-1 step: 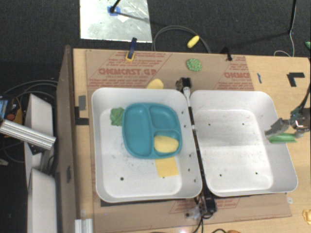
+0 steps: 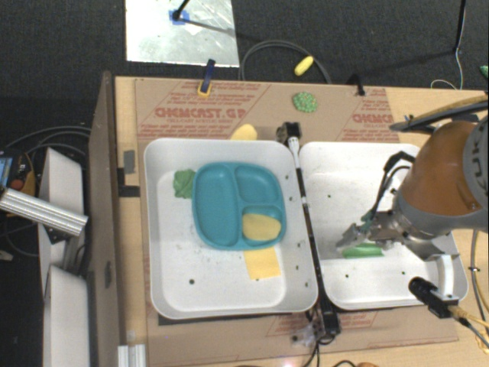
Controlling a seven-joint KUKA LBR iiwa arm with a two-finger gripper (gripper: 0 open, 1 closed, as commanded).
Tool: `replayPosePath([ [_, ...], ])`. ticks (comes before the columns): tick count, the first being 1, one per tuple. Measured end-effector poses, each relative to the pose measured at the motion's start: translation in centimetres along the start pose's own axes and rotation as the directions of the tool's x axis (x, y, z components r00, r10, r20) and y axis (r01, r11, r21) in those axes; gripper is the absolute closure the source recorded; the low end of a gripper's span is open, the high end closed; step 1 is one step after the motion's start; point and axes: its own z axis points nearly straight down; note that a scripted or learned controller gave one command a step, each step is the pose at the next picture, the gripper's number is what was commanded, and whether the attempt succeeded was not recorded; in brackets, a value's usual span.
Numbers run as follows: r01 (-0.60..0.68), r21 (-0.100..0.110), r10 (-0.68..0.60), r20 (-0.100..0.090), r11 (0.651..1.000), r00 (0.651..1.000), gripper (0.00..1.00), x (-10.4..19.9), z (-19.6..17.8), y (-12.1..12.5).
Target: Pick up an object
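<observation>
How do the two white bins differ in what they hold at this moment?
The left bin holds a teal divided plate, while the right bin has the gripper reaching into it. The left bin also has several pieces: a yellow lump on the plate, a flat yellow piece and a green piece beside it; the right bin has one green object by the gripper. Both are shallow, white and side by side.

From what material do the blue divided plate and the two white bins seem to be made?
The blue divided plate looks like moulded plastic: uniform teal colour, rounded compartments, a soft sheen. The left bin and the right bin also look like plastic, smooth and matte white with rounded corners, though painted metal cannot be excluded.
</observation>
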Motion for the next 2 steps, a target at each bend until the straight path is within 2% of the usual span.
replayPosePath([
  [1,-0.010,-0.024,0.010,0.012,1.000,1.000,0.00,-3.1,-12.4,0.2],
  [2,-0.016,-0.015,0.016,0.012,1.000,1.000,0.00,-12.0,-9.7,3.2],
])
